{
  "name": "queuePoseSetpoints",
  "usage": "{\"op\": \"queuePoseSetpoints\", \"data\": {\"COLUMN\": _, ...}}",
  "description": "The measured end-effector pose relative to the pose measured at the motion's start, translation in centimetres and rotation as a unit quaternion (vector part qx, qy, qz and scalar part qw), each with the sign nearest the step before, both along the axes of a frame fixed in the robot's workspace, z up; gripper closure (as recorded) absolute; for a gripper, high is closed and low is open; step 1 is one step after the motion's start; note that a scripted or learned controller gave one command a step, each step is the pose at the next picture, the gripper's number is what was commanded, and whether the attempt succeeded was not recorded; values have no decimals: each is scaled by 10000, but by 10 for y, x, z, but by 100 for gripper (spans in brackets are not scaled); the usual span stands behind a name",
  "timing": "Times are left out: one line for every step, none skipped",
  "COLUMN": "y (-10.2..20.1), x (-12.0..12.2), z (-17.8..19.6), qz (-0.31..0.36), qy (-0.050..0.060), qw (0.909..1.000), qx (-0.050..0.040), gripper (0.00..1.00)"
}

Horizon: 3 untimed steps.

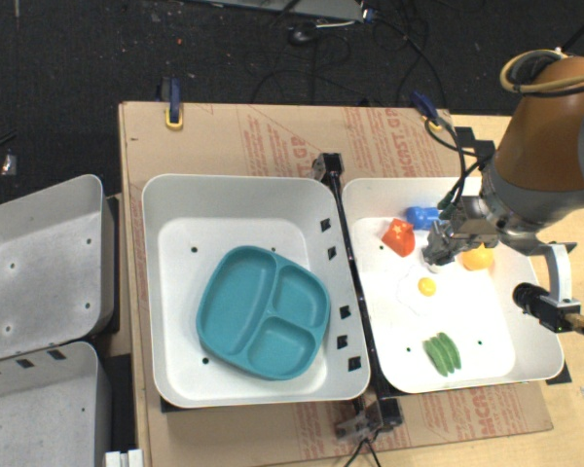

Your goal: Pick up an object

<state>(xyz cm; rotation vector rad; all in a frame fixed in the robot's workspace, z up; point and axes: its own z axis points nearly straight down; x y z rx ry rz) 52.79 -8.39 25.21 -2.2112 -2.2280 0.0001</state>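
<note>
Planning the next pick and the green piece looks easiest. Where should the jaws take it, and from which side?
Grip the green piece across its narrow middle, coming straight down from above. It lies flat and elongated on the right bin, running slantwise, so the jaws should likely close across its short width. It sits apart from the other items and short of the near wall, leaving room either side.

Divided tray [263, 312] in left bin [165, 290]; toys in right bin [496, 353].
</note>
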Motion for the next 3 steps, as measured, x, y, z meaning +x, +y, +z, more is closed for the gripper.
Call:
{"op": "queuePoseSetpoints", "data": {"y": 52, "x": -4, "z": 3, "qz": -3, "qy": -4, "qw": 10000, "qx": -4, "gripper": 100}}
{"op": "queuePoseSetpoints", "data": {"y": 105, "x": 0, "z": 6, "qz": -1, "qy": -10, "qw": 10000, "qx": -6, "gripper": 100}}
{"op": "queuePoseSetpoints", "data": {"y": 151, "x": 0, "z": 2, "qz": 0, "qy": -7, "qw": 10000, "qx": -5, "gripper": 100}}
